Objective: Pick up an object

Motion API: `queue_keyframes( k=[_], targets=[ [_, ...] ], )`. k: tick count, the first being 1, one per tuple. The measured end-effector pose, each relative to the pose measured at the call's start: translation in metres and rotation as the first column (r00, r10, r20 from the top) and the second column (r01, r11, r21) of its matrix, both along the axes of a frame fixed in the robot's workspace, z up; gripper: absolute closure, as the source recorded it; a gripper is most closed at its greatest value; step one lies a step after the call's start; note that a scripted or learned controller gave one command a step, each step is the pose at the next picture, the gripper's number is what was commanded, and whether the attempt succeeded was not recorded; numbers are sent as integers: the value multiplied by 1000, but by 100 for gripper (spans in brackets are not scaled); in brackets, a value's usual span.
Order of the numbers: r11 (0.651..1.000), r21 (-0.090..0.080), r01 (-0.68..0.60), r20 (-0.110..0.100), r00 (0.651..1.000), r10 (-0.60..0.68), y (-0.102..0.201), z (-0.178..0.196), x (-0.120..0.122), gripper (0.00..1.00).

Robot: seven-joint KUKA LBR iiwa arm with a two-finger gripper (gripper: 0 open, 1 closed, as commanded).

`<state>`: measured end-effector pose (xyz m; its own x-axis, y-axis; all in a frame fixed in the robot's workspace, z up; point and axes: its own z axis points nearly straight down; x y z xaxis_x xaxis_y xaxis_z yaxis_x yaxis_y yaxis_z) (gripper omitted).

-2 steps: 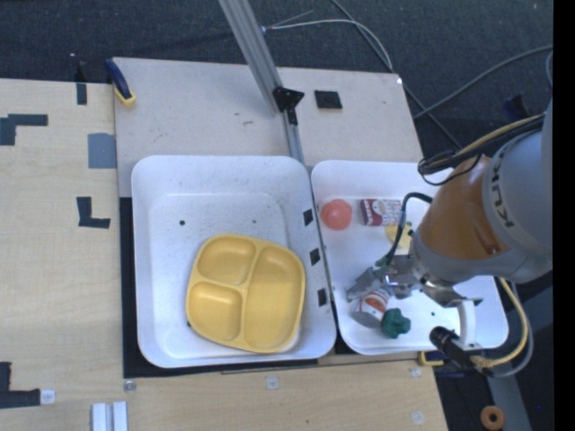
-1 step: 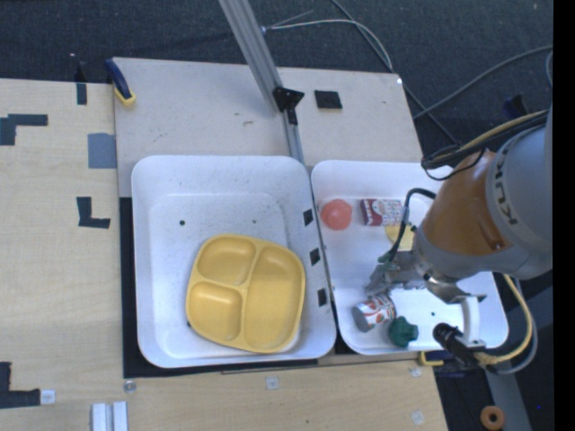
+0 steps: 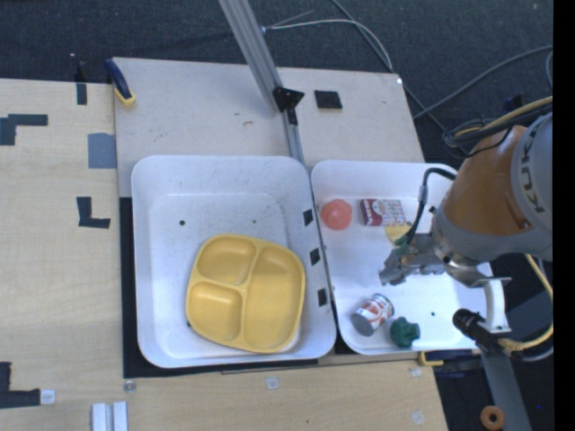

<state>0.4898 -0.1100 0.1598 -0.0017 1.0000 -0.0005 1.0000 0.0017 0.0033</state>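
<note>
In the right bin (image 3: 355, 260) lie a small red ball (image 3: 337, 214), a red and white packet (image 3: 383, 211), a yellow piece (image 3: 396, 233) partly hidden by the arm, a tipped red and white can (image 3: 371, 313) and a green object (image 3: 404, 332). My gripper (image 3: 397, 268) hangs over the bin's middle right, just above the can and below the yellow piece. Nothing shows between its fingers.
The left bin (image 3: 162, 241) holds a yellow divided plate (image 3: 246, 292). A metal pole (image 3: 256, 43) slants across the bench behind the bins. Cables run over the dark floor at the top and right.
</note>
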Motion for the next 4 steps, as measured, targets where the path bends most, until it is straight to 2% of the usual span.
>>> queue_keyframes(
  k=[2, 3, 4],
  targets=[
    [1000, -1, 0, 1, 1000, 0, -10, 109, 0, 100],
    [1000, 2, -4, -6, 1000, 4, 43, 92, 11, 100],
    [1000, 2, -6, -6, 1000, 6, 100, 88, 10, 100]
  ],
)
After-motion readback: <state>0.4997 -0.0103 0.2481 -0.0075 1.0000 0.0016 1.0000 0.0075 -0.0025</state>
